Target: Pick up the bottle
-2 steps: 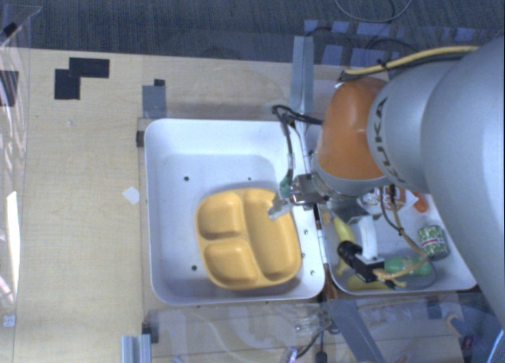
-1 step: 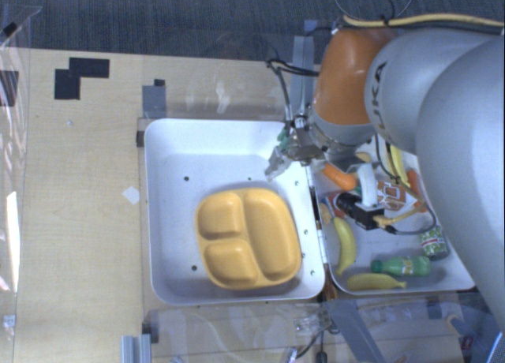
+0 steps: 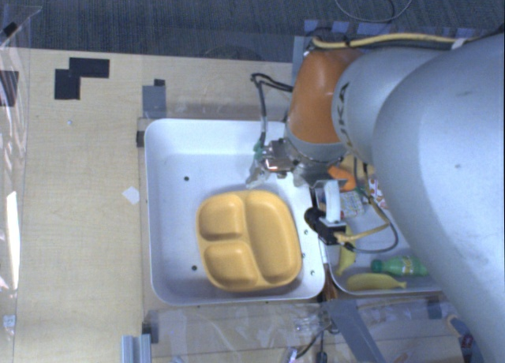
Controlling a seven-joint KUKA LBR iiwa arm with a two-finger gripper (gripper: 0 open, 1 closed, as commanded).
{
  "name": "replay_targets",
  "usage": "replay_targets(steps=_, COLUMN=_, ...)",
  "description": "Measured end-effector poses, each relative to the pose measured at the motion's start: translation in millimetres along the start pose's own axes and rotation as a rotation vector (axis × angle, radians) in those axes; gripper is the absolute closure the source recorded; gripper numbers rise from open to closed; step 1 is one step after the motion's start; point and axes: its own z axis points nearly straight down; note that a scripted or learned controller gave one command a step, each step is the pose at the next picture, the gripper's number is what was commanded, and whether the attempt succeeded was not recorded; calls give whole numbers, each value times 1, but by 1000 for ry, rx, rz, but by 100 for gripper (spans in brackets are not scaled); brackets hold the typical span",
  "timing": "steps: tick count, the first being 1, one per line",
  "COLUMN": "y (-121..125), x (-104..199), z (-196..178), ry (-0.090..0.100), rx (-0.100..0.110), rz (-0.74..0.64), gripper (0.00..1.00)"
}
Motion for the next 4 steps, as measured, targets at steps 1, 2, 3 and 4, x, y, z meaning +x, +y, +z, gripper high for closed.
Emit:
replay_targets(steps=1, y=-21, x=48, z=41, ry=1, rx=-8, rz=41, gripper=0)
replay_targets(steps=2, y=-93, x=108, z=33, ry=-11, rx=8, rz=507, gripper=0)
replay_targets(steps=3, y=-89, x=145, z=-46, ry=-3, rx=4, rz=833, gripper=0)
replay_targets(steps=4, y=-87, x=53, z=31, ry=20, rx=-20, rz=1189, gripper=0)
